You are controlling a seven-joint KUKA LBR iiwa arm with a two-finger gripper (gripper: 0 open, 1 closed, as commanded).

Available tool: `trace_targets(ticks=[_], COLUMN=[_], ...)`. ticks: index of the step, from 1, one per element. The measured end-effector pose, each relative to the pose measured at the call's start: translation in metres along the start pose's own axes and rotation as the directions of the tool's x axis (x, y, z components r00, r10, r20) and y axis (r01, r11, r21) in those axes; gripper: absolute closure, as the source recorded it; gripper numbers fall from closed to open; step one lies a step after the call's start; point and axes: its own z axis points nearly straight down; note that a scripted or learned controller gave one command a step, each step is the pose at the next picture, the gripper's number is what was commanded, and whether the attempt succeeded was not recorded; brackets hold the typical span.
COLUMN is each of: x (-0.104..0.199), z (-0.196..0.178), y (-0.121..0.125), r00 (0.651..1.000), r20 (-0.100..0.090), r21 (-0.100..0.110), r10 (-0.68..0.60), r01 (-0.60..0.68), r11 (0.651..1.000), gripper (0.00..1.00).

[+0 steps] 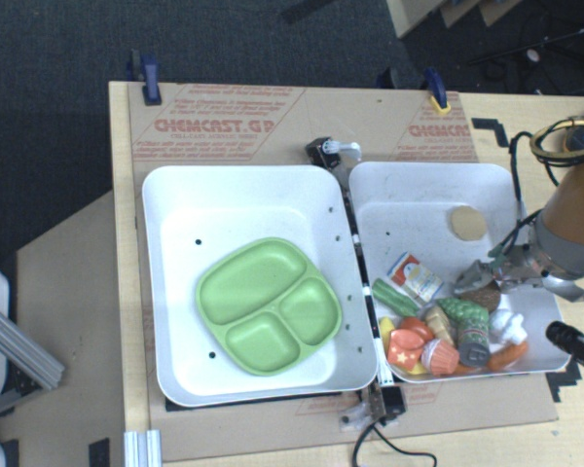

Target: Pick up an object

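Judged to be at an early stage, with nothing lifted yet. Shows the gripper (pixel 475 280) low over the right bin (pixel 409 188), at the upper edge of a pile of toy food. Cannot tell from this slant whether open or closed; sees nothing held in it.

Finds all the candidates lying in that bin: a small red and white carton (pixel 416 278) just left of the gripper, a green vegetable (pixel 394 298) below the carton, an orange fruit (pixel 409 343), a pink piece (pixel 440 357), a leafy green piece (pixel 462 311) just beneath the gripper, a grey can (pixel 474 341), a white piece (pixel 509 327) and an orange carrot (pixel 508 357). Notes a tan round disc (pixel 468 224) apart from the pile, nearer the far wall. Notes also a green divided plate (pixel 265 305) in the left bin (pixel 175 202), well away from the gripper.

Left to do, probably: to close on one piece, most likely the leafy green one or the carton, then to raise it clear of the bin.
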Motion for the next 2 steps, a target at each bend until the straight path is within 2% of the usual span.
trace_targets(ticks=[1,2], x=[0.074,0.146], z=[-0.041,-0.13], y=[0.057,0.13], r00=[1.0,1.0], r20=[-0.002,-0.001], r21=[-0.005,-0.012], r10=[-0.012,-0.012], r01=[0.012,0.012], r11=[1.0,1.0], gripper=[1.0,1.0])
